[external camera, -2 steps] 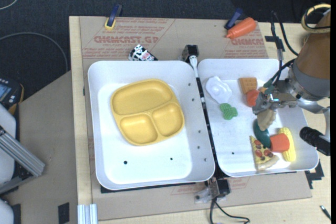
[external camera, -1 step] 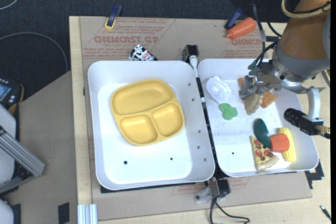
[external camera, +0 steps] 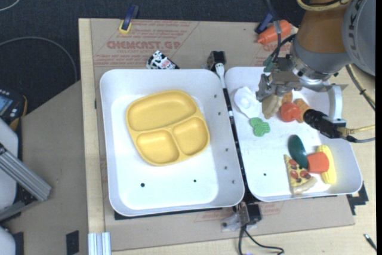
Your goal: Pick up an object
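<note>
Pick not yet made.
You are watching the gripper (external camera: 270, 94) hovering over the right bin (external camera: 262, 179); whether it is clamped on anything, I cannot tell.

A divided plate (external camera: 168, 127) lay in the left bin (external camera: 119, 188); toy foods, including a pizza slice (external camera: 297, 175), sat at three o'clock in the right bin (external camera: 268, 185).

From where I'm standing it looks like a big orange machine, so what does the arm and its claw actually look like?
The arm is bulky and rounded: a glossy orange band sits over a grey metal wrist section. A yellowish cable loops around its top, and thinner dark wires run down the side. Below hangs the claw, a small dark grey and black metal assembly. A black cylindrical fitting with a cable juts out beside it.
</note>
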Robot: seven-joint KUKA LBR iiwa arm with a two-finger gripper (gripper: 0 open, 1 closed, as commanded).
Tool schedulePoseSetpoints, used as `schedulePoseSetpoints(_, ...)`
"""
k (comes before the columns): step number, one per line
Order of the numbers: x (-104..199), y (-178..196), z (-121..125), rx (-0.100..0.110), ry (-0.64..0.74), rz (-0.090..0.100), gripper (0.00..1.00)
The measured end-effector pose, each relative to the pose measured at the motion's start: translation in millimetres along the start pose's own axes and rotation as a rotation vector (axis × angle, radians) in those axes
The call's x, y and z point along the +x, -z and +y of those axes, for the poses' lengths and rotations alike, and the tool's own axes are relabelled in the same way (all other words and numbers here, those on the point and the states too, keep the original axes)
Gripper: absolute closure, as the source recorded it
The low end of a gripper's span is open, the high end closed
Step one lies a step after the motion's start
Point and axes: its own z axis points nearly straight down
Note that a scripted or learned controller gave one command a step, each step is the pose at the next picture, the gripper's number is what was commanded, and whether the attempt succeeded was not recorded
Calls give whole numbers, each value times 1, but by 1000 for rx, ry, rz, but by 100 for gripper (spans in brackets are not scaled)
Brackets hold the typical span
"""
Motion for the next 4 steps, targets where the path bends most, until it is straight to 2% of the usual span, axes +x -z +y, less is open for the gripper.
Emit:
schedulePoseSetpoints(1, 19, -14, 5, 7, -2, 1, 100)
schedulePoseSetpoints(2, 12, 6, 4, 0, -4, 0, 100)
schedulePoseSetpoints(3, 14, -2, 17, 1, -3, -1, 100)
schedulePoseSetpoints(4, 18, -10, 14, 7, -3, 1, 100)
